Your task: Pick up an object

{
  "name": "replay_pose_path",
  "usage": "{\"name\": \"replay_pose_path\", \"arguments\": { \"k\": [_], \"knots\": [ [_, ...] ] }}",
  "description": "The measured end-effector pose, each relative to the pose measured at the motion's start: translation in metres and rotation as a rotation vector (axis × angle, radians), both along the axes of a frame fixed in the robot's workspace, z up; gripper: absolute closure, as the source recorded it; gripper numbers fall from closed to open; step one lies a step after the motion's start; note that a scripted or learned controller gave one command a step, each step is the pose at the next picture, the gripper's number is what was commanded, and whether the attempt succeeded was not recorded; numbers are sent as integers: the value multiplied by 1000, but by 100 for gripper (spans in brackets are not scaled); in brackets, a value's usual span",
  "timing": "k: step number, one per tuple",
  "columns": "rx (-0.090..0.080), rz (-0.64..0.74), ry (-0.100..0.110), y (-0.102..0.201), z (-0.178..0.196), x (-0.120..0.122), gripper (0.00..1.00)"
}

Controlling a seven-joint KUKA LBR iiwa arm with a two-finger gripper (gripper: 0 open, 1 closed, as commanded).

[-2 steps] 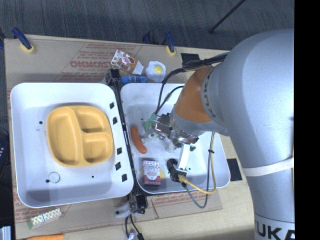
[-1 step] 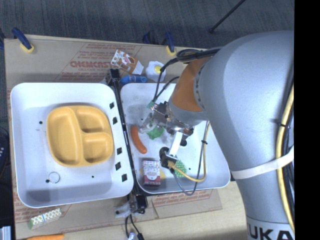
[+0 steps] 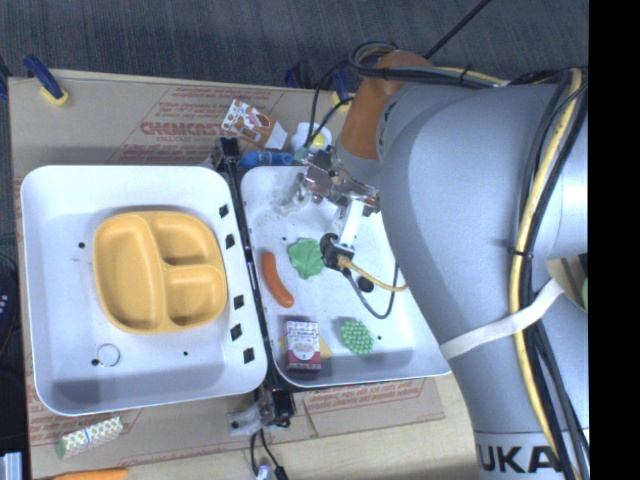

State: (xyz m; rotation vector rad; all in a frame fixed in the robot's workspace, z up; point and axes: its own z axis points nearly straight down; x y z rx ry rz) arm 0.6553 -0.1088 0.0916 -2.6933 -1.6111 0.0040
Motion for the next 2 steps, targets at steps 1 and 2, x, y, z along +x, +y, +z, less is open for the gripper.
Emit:
{"name": "replay_pose_path", "arguments": {
  "k": [1, 2],
  "knots": [
    [0, 99, -2, 18, 27, 1, 0],
    [-1, 253, -3, 17, 43, 1, 0]
  ]
}}
